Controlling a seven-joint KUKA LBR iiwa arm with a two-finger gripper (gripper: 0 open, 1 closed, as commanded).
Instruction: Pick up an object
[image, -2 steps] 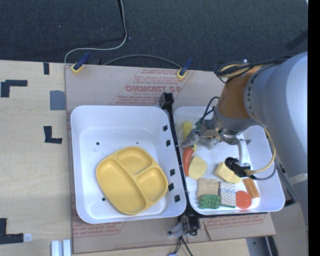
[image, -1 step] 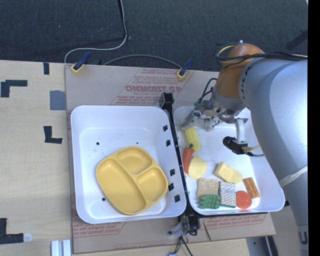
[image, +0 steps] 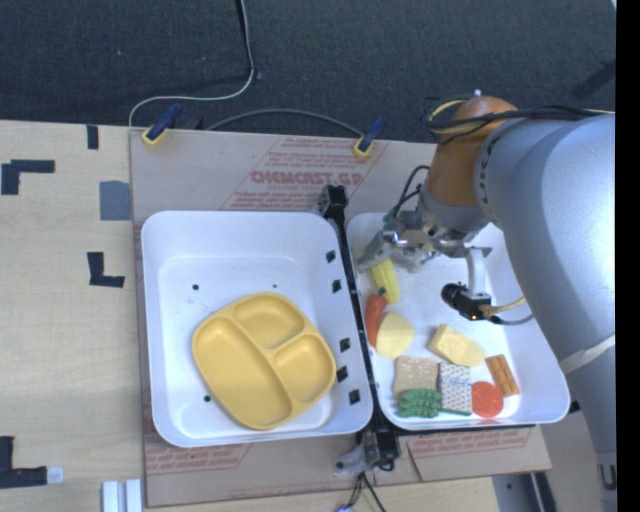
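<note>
My gripper (image: 393, 252) hangs low over the upper left part of the right bin (image: 530, 345), right above a yellow corn cob (image: 386, 282), whose top end it hides. Below the cob lie an orange carrot (image: 373, 318) and a pale yellow lemon-like piece (image: 395, 335). A yellow cheese wedge (image: 456, 346) sits to their right. Along the bin's front are a tan cracker (image: 415, 373), a green leafy piece (image: 419, 403), a checkered block (image: 455, 388), a red tomato (image: 487, 399) and a brown stick (image: 501, 375).
The left bin (image: 170, 250) holds a yellow divided plate (image: 263, 357). A black divider (image: 345, 290) runs between the bins. The grey arm (image: 555, 220) with its orange band (image: 458, 160) covers the right bin's far right side. Cables trail behind the bins.
</note>
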